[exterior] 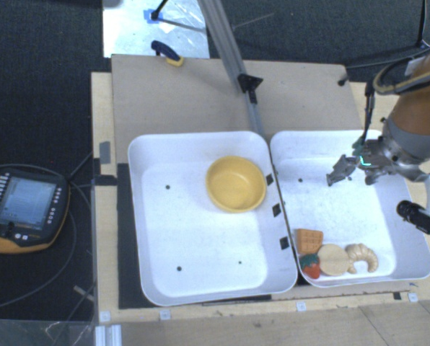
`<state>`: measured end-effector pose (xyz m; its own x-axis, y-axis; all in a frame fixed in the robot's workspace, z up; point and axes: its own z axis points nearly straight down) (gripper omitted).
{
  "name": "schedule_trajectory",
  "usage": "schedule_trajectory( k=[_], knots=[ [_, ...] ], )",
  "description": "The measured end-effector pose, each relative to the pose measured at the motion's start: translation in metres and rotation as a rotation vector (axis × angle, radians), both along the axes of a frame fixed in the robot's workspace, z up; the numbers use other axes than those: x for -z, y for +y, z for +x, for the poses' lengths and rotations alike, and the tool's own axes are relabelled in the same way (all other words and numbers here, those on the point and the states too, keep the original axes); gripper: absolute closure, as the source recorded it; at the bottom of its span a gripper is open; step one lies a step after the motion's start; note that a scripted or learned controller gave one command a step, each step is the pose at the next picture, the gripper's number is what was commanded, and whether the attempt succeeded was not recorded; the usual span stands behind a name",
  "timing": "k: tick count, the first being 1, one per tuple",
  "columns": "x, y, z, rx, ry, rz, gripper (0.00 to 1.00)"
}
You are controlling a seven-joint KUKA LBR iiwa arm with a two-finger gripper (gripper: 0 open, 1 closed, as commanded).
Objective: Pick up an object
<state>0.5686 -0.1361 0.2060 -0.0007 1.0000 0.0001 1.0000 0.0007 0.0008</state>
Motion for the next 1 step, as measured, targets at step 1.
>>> schedule_trajectory(
  k=[1],
  knots=[
    [0.0001,0.0000,0.0000,0.000,0.000,0.000,0.00]
  ],
)
